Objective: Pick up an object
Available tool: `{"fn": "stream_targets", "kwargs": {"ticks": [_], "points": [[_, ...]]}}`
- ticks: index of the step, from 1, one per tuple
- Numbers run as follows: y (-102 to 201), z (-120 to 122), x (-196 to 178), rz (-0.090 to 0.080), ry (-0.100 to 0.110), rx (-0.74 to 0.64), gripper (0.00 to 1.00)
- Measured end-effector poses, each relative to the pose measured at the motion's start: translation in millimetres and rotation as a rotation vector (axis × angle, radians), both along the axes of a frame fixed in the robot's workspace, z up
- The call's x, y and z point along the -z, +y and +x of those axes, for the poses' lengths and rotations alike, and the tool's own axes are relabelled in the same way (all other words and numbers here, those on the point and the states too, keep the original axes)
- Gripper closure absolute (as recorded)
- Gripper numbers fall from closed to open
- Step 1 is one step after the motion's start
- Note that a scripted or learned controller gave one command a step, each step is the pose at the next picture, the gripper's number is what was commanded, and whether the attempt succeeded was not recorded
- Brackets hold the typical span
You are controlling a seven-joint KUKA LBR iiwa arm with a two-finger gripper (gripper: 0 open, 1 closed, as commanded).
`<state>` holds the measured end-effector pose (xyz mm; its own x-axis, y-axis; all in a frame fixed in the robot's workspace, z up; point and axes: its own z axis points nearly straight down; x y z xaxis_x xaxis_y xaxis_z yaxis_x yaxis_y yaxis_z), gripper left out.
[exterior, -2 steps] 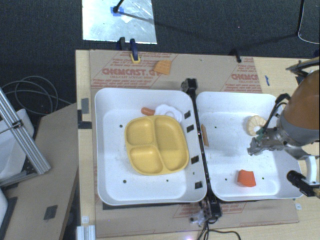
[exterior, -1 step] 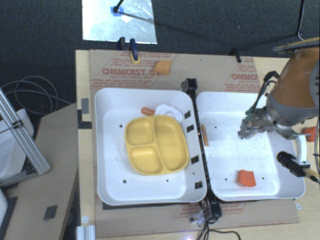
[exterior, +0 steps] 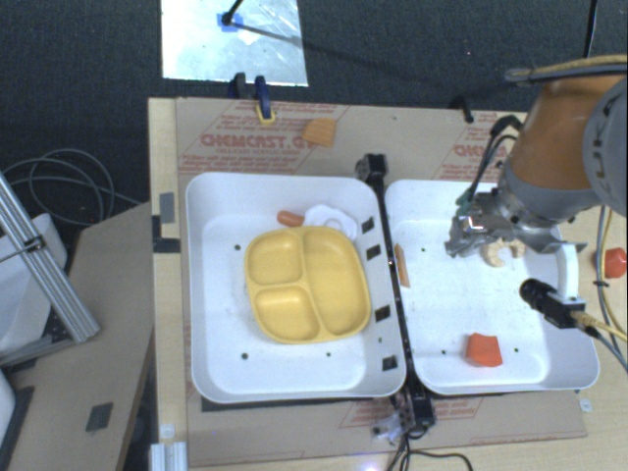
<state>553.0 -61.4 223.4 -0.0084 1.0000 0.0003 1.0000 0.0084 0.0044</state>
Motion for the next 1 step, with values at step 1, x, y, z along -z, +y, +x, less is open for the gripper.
{"fn": "stream_targets", "kwargs": {"ticks": [1], "points": [[-2.7, -1.0, 1.3, 0.000, 0.002, 0.005, 0.00]]}}
